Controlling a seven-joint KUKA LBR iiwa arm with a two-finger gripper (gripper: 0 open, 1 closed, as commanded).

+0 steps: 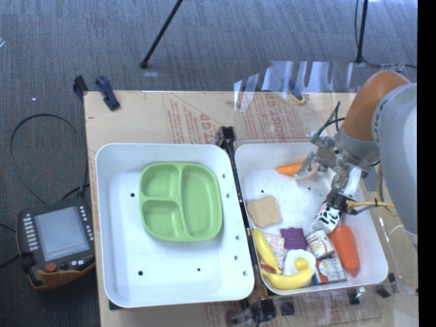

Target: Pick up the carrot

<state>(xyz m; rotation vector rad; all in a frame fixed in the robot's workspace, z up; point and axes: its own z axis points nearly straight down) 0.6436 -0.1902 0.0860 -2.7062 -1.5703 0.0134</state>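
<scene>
The carrot (289, 169) is a small orange cone near the back of the right bin (267, 152), its tip pointing left. My gripper (307, 170) reaches in from the right and sits at the carrot's thick end, shut on it. The thick end is partly hidden by the fingers (312, 165). The grey arm with its orange band (371, 104) rises behind at the right.
The front of the right bin holds a bread slice (264, 211), a banana (274, 259), a fried egg (298, 261), a purple piece (293, 238), a cow-patterned carton (328, 218), a can (317, 244) and a long orange-red piece (345, 248). A green divided plate (181, 200) lies in the left bin (109, 216).
</scene>
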